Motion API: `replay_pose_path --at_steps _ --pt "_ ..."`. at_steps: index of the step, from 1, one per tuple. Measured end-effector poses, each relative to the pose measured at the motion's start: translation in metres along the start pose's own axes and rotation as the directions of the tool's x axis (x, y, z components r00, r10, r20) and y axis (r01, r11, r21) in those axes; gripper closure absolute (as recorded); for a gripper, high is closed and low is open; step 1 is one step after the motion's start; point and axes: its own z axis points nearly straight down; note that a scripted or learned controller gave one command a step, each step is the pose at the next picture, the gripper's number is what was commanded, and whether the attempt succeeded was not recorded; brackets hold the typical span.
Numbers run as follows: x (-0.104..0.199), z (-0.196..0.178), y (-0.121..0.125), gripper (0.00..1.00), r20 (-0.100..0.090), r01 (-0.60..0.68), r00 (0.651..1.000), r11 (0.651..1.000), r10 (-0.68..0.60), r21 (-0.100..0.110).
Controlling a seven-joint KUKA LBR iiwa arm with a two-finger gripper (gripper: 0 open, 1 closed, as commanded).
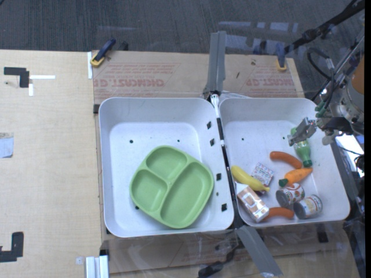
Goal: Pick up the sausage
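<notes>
Sausage (285,158): an orange-red one, lying flat in the right bin (255,120), just below and to the left of the jaws. It is free, with nothing holding it.
Jaws (302,131): over the right bin's far right part, by its right wall. I cannot tell how they stand (they are small and blurry here).
Arm (348,106): comes in past the right bin's right wall.
Green bottle (303,153): just under the jaws, near the right end of the sausage.
Carrot (298,176): orange with a green tip, just below the sausage.
Banana (249,177): yellow, to the lower left of the sausage, close to the right bin's left wall.
Small packet (264,171): between the banana and the sausage.
Two cans (298,200): side by side, below the carrot.
Box (253,204): at the right bin's front, below the banana.
Second orange piece (280,212): right of the box, by the cans.
Green plate (171,186): three parts, in the left bin (145,112), well apart from the sausage.
Bench (46,172): pale wood, carrying both bins.
</notes>
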Motion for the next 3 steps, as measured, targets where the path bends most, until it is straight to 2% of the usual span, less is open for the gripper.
replay_pose_path --at_steps 1,2,3 --pt "-0.015 0.104 0.036 0.0 -0.001 -0.067 0.998 0.998 0.067 0.0" --pt "-0.033 0.176 0.051 0.0 -0.001 0.02 1.0 1.0 -0.02 -0.004" --pt "-0.035 0.17 0.05 1.0 -0.001 0.015 1.0 1.0 -0.015 -0.001"
